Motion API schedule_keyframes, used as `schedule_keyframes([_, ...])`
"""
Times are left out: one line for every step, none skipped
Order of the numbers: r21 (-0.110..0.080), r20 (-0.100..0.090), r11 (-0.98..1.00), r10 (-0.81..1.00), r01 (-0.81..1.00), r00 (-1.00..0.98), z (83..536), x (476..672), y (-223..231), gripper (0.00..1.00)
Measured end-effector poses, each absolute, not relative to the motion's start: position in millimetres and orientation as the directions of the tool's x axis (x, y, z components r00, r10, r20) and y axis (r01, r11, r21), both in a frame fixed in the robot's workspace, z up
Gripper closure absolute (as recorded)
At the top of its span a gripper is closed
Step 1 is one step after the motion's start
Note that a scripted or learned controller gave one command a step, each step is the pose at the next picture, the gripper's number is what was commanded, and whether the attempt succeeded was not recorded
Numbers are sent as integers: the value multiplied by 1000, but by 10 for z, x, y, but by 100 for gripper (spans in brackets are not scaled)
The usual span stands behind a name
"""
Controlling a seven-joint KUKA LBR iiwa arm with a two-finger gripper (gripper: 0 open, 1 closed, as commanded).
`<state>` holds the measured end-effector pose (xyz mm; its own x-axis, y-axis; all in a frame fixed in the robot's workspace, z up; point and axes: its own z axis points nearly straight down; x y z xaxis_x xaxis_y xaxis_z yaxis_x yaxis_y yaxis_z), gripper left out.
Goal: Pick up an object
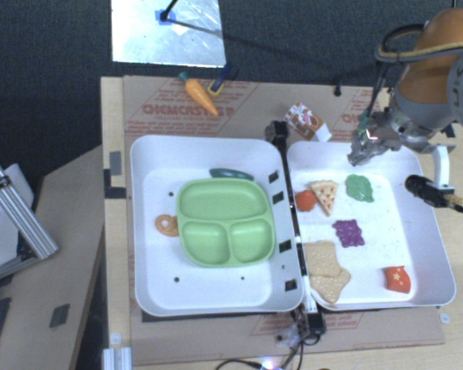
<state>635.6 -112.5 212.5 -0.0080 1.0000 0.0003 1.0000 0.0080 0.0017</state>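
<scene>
Tool: the tool (pixel 359 157) hangs over the far edge of the right bin (pixel 428 241), above bare bin floor; whether it is open or closed cannot be told, and nothing visible sits in it.
Nearest item: a green leaf-shaped piece (pixel 359 187) lies just beside the tool, toward the near side, apart from it.
Other right-bin items: a pizza slice (pixel 324 194), a red tomato (pixel 305 201), purple grapes (pixel 348 233), two crackers (pixel 324 269) and a red-orange piece (pixel 397 279).
Left bin: the left bin (pixel 150 206) holds a green divided plate (pixel 224 220), a small pretzel (pixel 167 225) beside it and a dark green item (pixel 230 174) behind it.
Table: a carrot (pixel 200 95) and a small packet (pixel 305 121) lie beyond the bins.
</scene>
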Motion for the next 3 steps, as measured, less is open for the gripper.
schedule_keyframes([3,0,7,1000,1000,-7,2143,6478,-598,100])
schedule_keyframes([2,2,10,1000,1000,-10,2247,6451,24,100])
schedule_keyframes([2,-1,1,1000,1000,-1,2163,6411,-142,100])
